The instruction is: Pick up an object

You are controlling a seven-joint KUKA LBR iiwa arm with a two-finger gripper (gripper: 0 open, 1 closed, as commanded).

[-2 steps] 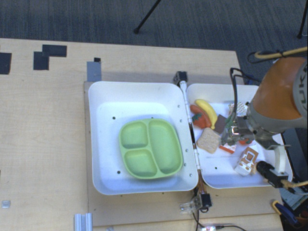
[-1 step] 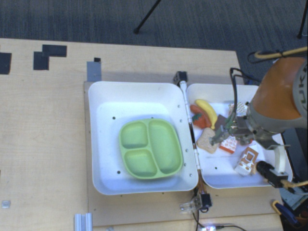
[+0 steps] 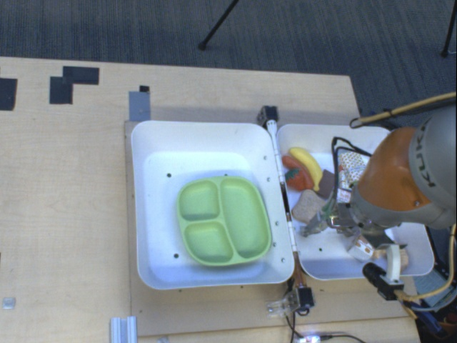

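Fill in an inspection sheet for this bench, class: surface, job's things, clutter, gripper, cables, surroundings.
Surface: wooden bench bearing left bin and right bin.
Job's things: banana, red item, grey block, all in the right bin.
Clutter: green divided plate in the left bin.
Gripper: gripper low over the right bin beside the grey block.
Cables: black cable near the arm.
Surroundings: dark carpet.

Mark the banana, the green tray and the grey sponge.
banana (image 3: 305, 162): camera view, middle of the yellow curve.
green tray (image 3: 246, 216): camera view, floor of its long right-hand compartment.
grey sponge (image 3: 307, 206): camera view, centre of its top face.
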